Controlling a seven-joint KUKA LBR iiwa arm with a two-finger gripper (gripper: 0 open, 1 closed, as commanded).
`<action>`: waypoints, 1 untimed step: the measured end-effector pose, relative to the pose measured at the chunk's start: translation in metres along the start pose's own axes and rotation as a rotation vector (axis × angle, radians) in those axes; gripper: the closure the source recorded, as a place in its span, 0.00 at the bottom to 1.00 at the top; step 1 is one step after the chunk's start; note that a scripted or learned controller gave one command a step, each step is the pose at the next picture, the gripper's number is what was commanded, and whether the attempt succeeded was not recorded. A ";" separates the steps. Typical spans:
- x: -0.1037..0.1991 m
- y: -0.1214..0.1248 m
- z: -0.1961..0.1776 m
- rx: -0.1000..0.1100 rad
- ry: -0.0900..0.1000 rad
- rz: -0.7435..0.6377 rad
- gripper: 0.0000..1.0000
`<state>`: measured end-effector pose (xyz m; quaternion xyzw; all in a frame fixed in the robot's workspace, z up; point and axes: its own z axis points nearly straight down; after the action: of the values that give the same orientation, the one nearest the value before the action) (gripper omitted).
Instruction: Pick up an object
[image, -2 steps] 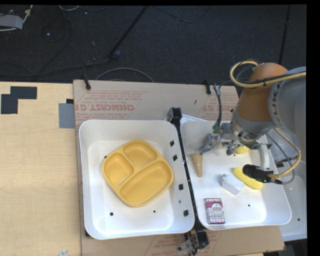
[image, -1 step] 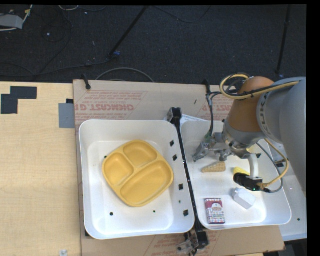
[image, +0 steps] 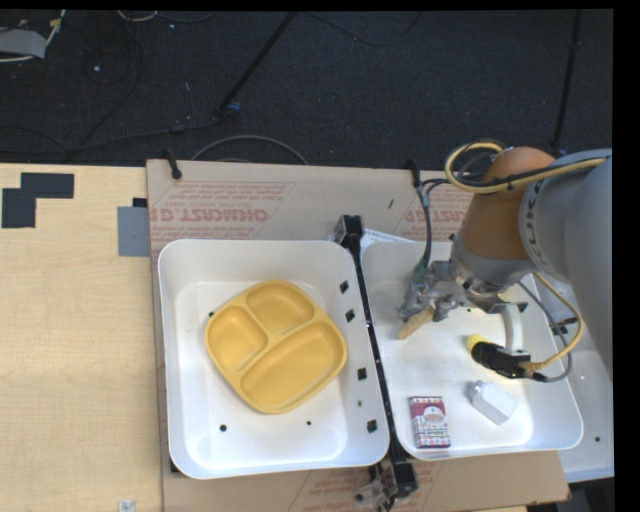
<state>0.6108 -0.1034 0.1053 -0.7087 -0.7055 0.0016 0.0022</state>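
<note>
The tan wooden stick (image: 415, 319) lies angled right at the gripper (image: 432, 297) in your right bin (image: 560, 425). You can't really tell how the jaws stand. Left bin (image: 190, 440) has a smooth yellow three-section tray (image: 275, 345).

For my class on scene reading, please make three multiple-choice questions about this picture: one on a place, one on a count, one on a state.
1. Where does the yellow divided plate lie?
A. left bin
B. right bin
C. on the cardboard

2. How many compartments does the plate have?
A. two
B. three
C. five

3. How does the small red and white carton rest in the right bin?
A. standing upright
B. lying flat
C. leaning on the arm

Answers:
1 A, it sits inside the left bin.
2 B, two small sections and one large one show.
3 B, its printed face points up near the front wall.
</note>
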 end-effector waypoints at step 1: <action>0.002 0.004 -0.043 -0.006 -0.001 -0.005 1.00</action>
<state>0.6146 -0.1014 0.1483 -0.7068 -0.7074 -0.0002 -0.0002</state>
